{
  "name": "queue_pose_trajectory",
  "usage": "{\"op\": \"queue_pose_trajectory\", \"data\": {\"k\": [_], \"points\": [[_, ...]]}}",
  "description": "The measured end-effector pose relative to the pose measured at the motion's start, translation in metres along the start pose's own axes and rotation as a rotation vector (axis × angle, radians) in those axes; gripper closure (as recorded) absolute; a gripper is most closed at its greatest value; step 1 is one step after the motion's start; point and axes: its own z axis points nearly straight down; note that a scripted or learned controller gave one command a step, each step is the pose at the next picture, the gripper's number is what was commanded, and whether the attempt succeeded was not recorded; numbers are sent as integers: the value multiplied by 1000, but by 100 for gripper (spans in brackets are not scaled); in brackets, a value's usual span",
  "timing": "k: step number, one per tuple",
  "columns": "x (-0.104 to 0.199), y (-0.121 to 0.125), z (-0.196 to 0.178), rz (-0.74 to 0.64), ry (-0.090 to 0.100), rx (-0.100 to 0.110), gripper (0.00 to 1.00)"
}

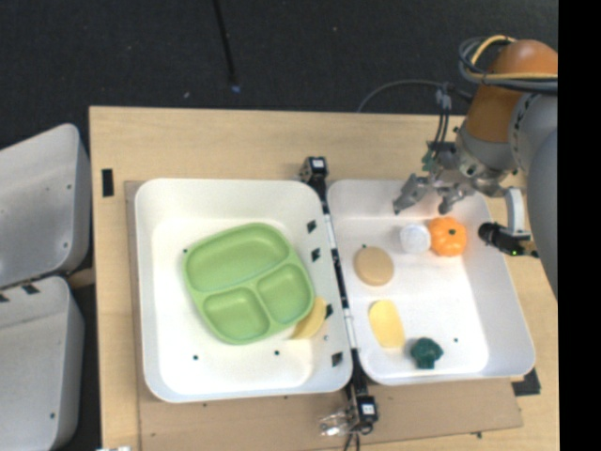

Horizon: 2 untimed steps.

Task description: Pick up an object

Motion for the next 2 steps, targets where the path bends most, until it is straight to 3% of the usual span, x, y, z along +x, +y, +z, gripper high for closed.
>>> {"op": "queue_pose_trajectory", "data": {"k": [1, 2], "points": [[-1, 0, 36, -3, -1, -3, 0], [-2, 1, 22, -5, -4, -8, 100]]}}
